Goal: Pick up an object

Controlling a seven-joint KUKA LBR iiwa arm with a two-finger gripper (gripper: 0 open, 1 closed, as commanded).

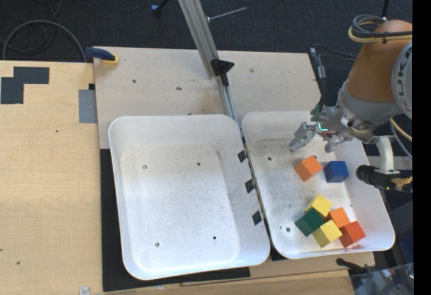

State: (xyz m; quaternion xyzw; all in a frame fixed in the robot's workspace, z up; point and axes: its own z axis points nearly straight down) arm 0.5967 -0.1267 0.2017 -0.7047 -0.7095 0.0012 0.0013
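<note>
My gripper (316, 141) hangs over the upper part of the right bin (276, 126), open, with nothing between its fingers. Just below it lie an orange cube (309, 168) and a blue cube (335, 171), side by side and slightly apart. Nearer the bin's front right corner sits a tight cluster: a yellow cube (321, 206), a green cube (310, 221), a second yellow cube (327, 233), an orange cube (339, 217) and a red cube (351, 234).
The left bin (128, 152) sits beside the right one, joined by black clips (248, 184). A slanted aluminium bar (201, 27) rises behind the bins. A wooden board (47, 172) lies to the left.
</note>
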